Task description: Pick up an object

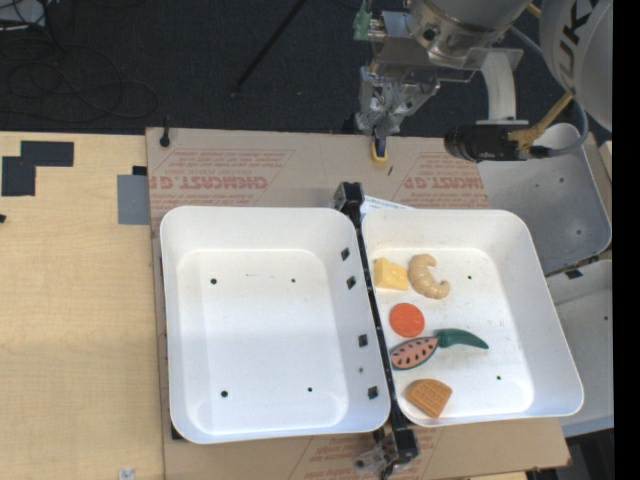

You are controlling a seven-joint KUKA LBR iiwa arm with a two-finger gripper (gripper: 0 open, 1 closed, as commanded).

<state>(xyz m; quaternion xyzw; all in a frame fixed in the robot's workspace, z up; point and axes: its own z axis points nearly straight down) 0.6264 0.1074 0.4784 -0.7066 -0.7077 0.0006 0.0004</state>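
The right bin [520, 268] holds several toy foods: a yellow cheese wedge [391, 274], a tan croissant [429, 276], a red-orange disc [406, 319], a watermelon slice [413, 352], a green pepper [462, 339] and an orange biscuit [429, 398]. My gripper [379, 146] hangs high above the bench, beyond the far rim of the bins and well apart from all of them. Its fingers taper together to one point, shut, with nothing seen between them.
The left bin [180, 298] sits beside the right one, with a black divider [362, 308] joining them. Both rest on a cardboard sheet [250, 173]. The arm's grey body [470, 8] fills the upper right, with a metal plate [560, 203] at the right.
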